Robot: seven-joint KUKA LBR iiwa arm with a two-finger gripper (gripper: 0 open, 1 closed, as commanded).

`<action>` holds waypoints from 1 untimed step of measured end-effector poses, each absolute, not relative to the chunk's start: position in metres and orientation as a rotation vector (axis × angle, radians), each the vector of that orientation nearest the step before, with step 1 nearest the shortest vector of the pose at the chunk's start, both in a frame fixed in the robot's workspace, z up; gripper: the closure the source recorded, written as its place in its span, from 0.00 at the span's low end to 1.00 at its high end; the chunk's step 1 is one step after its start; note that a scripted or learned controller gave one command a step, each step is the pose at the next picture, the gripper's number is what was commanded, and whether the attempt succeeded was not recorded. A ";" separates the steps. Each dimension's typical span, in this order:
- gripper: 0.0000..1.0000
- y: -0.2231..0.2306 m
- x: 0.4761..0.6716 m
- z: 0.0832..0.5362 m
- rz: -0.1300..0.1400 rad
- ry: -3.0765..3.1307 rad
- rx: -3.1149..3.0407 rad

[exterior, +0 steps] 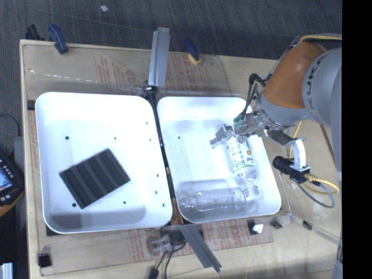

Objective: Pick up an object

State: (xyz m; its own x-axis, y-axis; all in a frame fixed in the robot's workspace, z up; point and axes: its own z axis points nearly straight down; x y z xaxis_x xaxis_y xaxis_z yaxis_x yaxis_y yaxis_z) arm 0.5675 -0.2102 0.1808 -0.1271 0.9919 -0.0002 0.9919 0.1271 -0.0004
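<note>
Two clear plastic bottles occupy the right white bin [174, 156]: the unlabelled one [212, 201] lies left-right along the near wall; the white-labelled one [240, 160] runs near-far, upper end at my gripper [228, 133]. Finger state: cannot tell. Left white bin [52, 115]: black ribbed slab [95, 177].

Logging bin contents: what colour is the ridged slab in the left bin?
Black, with parallel ridges; the slab shows in the camera view.

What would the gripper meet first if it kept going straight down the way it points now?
Most likely the labelled clear bottle in the right bin: the gripper hangs just above that bottle's upper end. Height is hard to judge from this slanted view, so it might touch the bin floor beside it.
</note>
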 end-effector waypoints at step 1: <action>0.00 -0.210 0.567 0.181 0.001 -2.358 -2.075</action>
State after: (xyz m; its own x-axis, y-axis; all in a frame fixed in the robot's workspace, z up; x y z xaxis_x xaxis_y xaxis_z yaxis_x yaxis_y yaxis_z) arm 0.5675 -0.2102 0.1808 -0.1271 0.9919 -0.0002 0.9919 0.1271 -0.0005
